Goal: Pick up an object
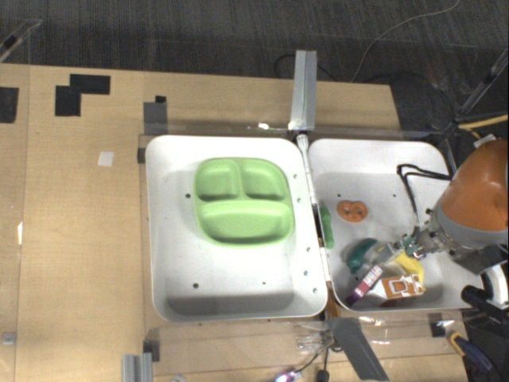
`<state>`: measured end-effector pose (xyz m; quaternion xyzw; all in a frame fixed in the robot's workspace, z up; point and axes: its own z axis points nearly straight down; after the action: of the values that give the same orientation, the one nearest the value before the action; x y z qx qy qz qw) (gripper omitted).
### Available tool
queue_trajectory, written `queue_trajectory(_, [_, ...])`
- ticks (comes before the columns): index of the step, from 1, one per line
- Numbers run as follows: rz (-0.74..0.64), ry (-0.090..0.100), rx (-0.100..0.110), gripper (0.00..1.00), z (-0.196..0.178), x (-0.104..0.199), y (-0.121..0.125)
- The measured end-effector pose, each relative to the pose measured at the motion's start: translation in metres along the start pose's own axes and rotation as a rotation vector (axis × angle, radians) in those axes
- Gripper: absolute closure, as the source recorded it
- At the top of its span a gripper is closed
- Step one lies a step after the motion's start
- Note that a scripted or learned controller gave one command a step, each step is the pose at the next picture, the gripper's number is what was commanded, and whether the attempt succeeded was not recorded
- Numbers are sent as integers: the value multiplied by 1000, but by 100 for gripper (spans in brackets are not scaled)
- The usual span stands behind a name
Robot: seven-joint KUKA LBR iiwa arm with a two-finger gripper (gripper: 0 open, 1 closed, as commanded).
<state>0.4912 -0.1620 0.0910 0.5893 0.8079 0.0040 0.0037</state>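
Observation:
The right bin holds a small pile near its front. There is an orange round disc, a teal object, a purple-tipped white tube and an orange and yellow carton. My gripper is low over the pile's right side, just above a yellow piece and right of the teal object. The grey wrist and orange band hide its upper part. Whether anything sits in its grasp is unclear.
The left bin carries a green divided plate. A green pen-like item lies along the divider between the bins. A black cable loops from the wrist over the right bin's back. A metal post stands behind the bins.

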Motion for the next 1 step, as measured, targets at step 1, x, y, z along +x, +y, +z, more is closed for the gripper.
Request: queue_trajectory(1, [-2,0,-7,100,-12,1,4])
